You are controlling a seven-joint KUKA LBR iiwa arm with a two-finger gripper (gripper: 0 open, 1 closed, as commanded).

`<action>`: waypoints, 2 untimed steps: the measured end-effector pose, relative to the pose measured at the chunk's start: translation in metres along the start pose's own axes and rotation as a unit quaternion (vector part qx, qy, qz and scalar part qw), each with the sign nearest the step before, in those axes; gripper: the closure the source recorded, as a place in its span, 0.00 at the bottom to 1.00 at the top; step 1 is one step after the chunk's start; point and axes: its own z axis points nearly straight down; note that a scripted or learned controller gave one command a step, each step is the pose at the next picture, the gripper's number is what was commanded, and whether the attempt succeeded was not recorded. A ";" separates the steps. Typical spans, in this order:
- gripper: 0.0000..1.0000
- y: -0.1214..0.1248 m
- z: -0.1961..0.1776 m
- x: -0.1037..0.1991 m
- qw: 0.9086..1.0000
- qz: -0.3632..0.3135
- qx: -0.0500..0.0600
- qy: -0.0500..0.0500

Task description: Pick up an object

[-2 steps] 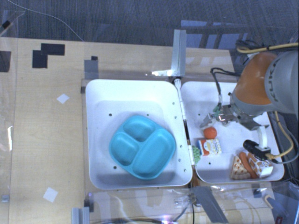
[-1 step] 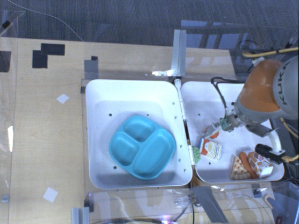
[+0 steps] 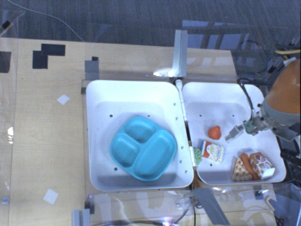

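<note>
The right bin holds a small red-orange ball near its middle. A little carton, white with orange and green print, lies just below it. At the front right corner lie a pizza slice, a sausage and a small red and white box. My gripper reaches in from the right and hangs just right of the red-orange ball, a short gap away from it. Nothing shows in its grasp.
In the left bin sits a blue divided plate. A thin ridge separates the two bins. A metal post stands behind the bins. Black cables run along the right bin's far right edge.
</note>
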 end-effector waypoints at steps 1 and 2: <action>0.00 0.050 0.041 -0.001 0.998 0.055 -0.002 -0.001; 0.00 0.015 0.040 -0.002 0.999 0.046 -0.002 -0.001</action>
